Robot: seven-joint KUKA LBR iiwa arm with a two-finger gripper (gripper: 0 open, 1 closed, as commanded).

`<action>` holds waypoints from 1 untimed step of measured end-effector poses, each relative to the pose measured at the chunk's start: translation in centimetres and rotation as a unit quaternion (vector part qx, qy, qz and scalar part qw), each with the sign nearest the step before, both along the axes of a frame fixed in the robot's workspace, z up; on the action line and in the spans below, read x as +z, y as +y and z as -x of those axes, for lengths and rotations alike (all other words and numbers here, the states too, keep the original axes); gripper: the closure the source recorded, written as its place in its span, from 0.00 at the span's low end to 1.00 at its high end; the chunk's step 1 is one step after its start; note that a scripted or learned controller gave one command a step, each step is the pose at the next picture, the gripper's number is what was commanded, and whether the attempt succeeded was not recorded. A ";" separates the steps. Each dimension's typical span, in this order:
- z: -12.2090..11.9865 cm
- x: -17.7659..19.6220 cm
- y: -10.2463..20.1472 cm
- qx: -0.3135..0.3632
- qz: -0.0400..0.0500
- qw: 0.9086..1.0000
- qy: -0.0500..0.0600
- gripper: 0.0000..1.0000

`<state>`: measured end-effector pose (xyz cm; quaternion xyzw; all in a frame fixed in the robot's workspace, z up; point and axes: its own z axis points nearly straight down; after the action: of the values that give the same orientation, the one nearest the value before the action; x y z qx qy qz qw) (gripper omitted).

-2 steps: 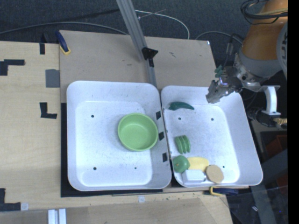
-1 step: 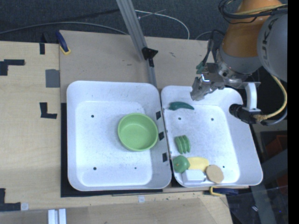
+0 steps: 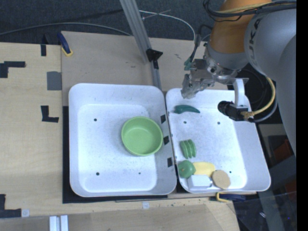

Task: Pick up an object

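Hovering over the far edge of the right bin (image 3: 250, 143), the gripper (image 3: 188, 91) hangs just above a dark green curved piece (image 3: 186, 109); whether it is clenched or released cannot be told. A green bowl (image 3: 141, 136) sits in the left bin (image 3: 86, 109).

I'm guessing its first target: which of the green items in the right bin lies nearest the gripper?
The dark teal curved piece, just below the gripper at the bin's far end; the other green pieces sit lower down.
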<state>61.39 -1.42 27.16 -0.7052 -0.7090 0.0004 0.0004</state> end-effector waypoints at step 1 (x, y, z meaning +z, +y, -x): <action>-1.8 -0.3 4.7 0.000 0.000 1.000 0.000 1.00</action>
<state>63.19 3.27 26.84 -0.7050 -0.7092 0.0001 0.0003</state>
